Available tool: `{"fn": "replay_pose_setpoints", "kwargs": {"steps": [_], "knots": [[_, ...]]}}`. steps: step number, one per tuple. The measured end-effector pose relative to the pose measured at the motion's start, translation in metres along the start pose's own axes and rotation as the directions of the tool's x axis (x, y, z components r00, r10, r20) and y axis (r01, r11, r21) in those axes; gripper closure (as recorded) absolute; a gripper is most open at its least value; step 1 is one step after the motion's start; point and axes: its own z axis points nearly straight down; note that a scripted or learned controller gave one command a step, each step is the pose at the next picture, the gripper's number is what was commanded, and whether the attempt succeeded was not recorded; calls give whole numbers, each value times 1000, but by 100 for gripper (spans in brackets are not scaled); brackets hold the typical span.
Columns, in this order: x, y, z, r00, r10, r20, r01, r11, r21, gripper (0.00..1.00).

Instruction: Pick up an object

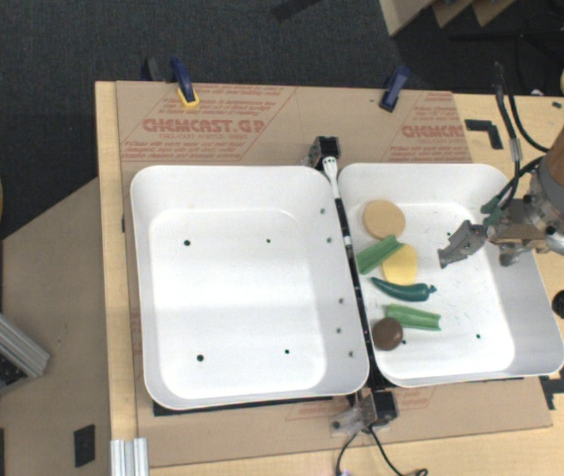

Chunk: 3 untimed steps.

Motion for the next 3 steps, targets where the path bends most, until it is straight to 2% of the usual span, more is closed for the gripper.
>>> {"fn": "replay_pose_setpoints", "kwargs": {"steps": [1,2,3], "knots": [[79,-18,-25,1000,-9,-2,9,1000,-2,0],[74,-17,-34,1000,0,1,0,1000,-3,100],[118,39,-120,1000,-7,0,7,1000,-15,100]]}}
